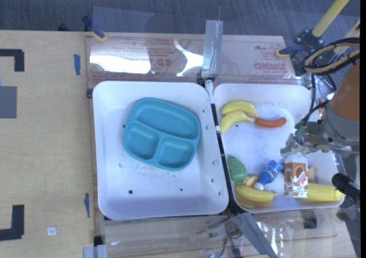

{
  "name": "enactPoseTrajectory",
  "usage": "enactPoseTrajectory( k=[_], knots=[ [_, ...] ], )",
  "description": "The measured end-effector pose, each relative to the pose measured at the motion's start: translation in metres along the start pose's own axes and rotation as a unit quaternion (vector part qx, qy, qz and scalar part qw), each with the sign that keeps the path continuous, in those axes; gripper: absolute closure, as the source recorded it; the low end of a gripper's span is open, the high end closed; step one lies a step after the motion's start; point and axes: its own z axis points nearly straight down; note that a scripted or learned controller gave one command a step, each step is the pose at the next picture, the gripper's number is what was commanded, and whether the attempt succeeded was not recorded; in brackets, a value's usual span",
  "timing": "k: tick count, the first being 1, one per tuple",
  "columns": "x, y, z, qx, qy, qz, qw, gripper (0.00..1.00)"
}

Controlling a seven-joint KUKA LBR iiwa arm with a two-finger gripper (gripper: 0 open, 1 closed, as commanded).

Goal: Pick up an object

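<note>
My tool [301, 143] hangs at the right bin's [251, 92] right edge, just above the carton [296, 179]; I cannot tell how far it is open, and nothing shows in it. The carton stands upright near the lower rim, touching a yellow piece [323, 193] lying left-right. Open floor lies mid-bin, below the bananas [237, 114] and sausage [270, 122]. The left bin [108, 154] holds a blue tray [162, 133].

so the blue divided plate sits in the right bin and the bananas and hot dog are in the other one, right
Not quite. The camera view shows the blue plate in the left bin, alone. The bananas and hot dog are in the other one, the right bin.
</note>
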Motion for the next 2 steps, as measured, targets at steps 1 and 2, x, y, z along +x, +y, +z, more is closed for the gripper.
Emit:
enactPoseTrajectory(
  k=[1,2],
  knots=[
    [0.037,0.015,-0.071,0.001,0.000,-0.016,0.9999,1.00],
    [0.072,-0.011,-0.015,0.007,0.000,-0.022,0.9997,1.00]
  ],
)
